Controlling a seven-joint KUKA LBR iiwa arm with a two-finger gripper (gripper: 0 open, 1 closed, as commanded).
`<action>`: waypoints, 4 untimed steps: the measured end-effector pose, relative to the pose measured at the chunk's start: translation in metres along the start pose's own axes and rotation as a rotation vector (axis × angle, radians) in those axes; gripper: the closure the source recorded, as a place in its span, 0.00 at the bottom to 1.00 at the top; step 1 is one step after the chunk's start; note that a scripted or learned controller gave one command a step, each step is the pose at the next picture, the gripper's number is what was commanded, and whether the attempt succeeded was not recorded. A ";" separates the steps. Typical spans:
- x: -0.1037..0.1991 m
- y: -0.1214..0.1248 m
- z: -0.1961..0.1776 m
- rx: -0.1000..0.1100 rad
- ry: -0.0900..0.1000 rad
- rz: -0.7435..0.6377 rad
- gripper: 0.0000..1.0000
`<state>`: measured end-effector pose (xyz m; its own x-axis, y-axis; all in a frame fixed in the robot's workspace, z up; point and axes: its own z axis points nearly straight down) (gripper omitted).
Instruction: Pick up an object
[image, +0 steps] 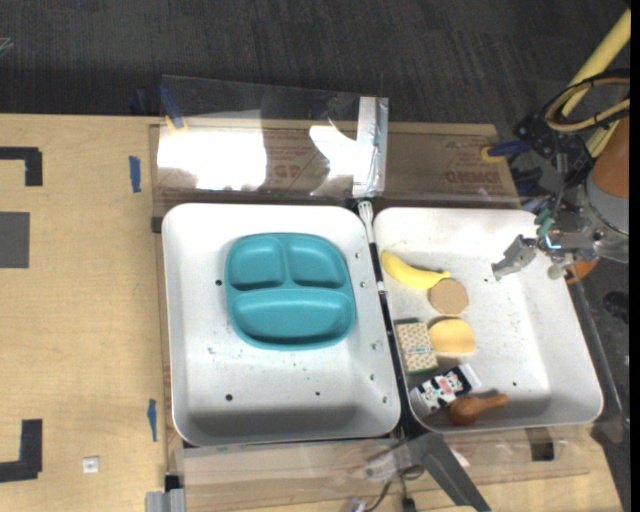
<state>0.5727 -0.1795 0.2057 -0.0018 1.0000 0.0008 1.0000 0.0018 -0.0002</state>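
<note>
Objects lie clustered along the left side of the right shallow white bin: a curved yellow banana at the top, a round tan biscuit-like disc touching its lower end, a rounded yellow-orange bun-shaped piece below that, a small patterned square packet just left of the bun, a black-and-white printed card lower down, and a brown drumstick-shaped piece against the bin's near wall. The two-finger gripper hangs over the upper right part of the same bin, well apart from the cluster and to its right; nothing sits between its fingers, and whether they are spread or pressed together I cannot tell. The left shallow white bin holds a teal three-compartment plastic plate, lying flat near the middle.
</note>
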 end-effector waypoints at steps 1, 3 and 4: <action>0.044 -0.036 0.105 0.002 0.001 0.009 0.00; 0.077 0.011 0.112 0.004 0.000 0.018 0.00; 0.104 -0.015 0.018 -0.008 0.000 0.090 0.00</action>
<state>0.5575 -0.0753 0.1881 0.0885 0.9961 0.0011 0.9960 -0.0885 0.0075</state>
